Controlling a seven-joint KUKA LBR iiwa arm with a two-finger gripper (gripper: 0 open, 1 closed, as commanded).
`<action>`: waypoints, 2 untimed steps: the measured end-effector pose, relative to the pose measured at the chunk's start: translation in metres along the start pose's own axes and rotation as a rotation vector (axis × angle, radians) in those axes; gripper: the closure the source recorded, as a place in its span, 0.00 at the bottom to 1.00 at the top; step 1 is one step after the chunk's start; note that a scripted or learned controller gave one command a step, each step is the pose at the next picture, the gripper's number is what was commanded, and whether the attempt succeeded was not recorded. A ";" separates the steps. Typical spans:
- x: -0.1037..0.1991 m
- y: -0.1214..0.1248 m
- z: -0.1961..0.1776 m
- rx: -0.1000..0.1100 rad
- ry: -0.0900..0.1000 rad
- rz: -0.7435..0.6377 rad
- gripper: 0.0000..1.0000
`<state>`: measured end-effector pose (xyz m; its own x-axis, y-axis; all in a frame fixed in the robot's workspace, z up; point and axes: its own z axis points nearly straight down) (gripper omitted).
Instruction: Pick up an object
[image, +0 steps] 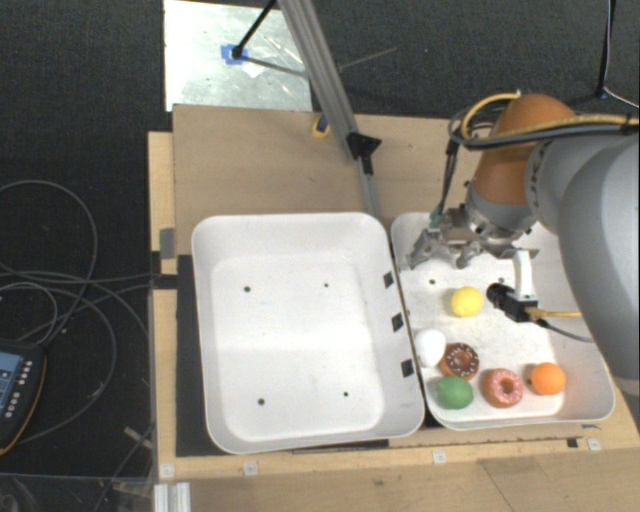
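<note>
Left bin (300, 330) wide open; right bin's (590, 395) near end crowded w/ items, arm (590, 200) over far end.

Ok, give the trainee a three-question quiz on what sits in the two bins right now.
1. True or false: the yellow ball lies in the left bin.
2. Which lies nearest the green ball? A) orange ball B) chocolate donut C) yellow ball
3. Fill in: between the green ball and the orange ball lies the ____ donut.

Key: 1 false, it is in the right bin; 2 B; 3 pink.
</note>
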<state>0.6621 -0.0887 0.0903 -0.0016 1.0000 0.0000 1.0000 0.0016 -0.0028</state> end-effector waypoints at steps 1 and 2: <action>0.000 0.002 -0.015 -0.007 0.000 -0.001 1.00; 0.003 0.014 -0.070 -0.011 0.000 -0.004 1.00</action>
<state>0.6761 -0.0853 0.1597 -0.0056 1.0000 -0.0004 1.0000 0.0056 0.0081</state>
